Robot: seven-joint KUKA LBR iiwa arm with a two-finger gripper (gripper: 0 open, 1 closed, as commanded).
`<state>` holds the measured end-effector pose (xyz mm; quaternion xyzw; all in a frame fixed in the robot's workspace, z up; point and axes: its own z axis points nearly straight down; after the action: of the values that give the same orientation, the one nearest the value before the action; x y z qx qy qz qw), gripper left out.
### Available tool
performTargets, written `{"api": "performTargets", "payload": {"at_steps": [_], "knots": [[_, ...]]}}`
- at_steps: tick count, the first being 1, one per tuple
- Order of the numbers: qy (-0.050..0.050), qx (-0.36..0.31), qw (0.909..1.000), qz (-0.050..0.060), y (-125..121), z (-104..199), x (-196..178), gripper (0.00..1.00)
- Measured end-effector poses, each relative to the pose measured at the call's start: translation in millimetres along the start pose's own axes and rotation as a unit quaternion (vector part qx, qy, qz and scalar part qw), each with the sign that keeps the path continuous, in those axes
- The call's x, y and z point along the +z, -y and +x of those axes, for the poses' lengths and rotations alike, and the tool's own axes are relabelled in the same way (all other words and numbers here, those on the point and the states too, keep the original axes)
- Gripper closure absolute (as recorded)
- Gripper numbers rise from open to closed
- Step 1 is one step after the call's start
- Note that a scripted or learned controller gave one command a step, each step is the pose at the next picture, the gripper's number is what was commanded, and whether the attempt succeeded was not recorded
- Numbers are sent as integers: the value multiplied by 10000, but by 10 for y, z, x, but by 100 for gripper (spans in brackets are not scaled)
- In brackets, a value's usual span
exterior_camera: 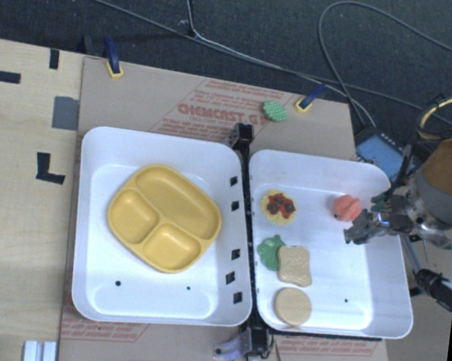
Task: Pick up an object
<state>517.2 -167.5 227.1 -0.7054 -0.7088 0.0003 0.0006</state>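
Note:
The right bin (358, 304) holds several toy foods: a small pizza (278, 207), a green leafy piece (269, 250), a slice of bread (294, 265), a round tan cookie (293, 306) and an orange-red piece (346, 207) near the right wall. My gripper (366, 228) hangs over the bin's right edge, just right of and slightly below the orange-red piece. Nothing shows between its fingers.
The left bin (85, 281) carries a yellow divided tray (164, 217). A green toy (275, 112) lies on the cardboard behind the bins, between two blue-yellow clamps (307, 100). A black divider (241, 219) separates the bins. Cables cross the dark floor beyond.

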Motion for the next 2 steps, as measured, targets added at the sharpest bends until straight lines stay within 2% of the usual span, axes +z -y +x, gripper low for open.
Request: {"api": "performTargets", "payload": {"at_steps": [1,2], "knots": [[-5,-16,10000,-6,-143,632,-9,100],[-3,-8,10000,2,-148,1119,4,100]]}}
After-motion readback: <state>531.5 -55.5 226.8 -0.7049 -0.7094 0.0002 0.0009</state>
